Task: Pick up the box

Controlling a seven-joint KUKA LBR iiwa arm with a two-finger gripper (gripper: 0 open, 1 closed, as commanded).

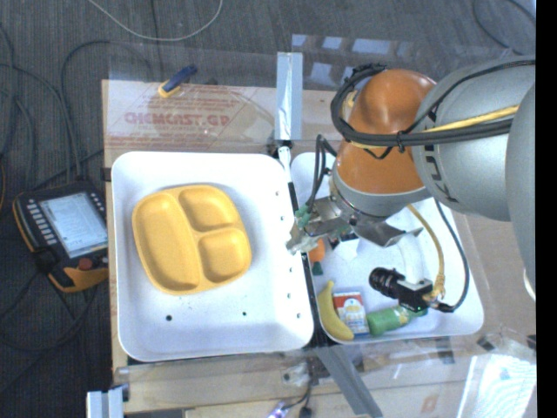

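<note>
The box [350, 306] is small, with a red and white face, and lies near the front edge of the right bin [461, 316]. A banana [334, 313] lies against its left side and a green object [388, 320] against its right. The gripper [305, 233] hangs over the right bin's left edge, up and to the left of the box and apart from it. A small orange object [318, 252] shows just below the gripper. The orange-banded wrist hides most of the right bin's back half.
A yellow divided plate [191, 236] lies in the left bin [157, 338]. The wall between the two bins runs right under the gripper. A teach pendant [65, 229] sits on the floor at the left.
</note>
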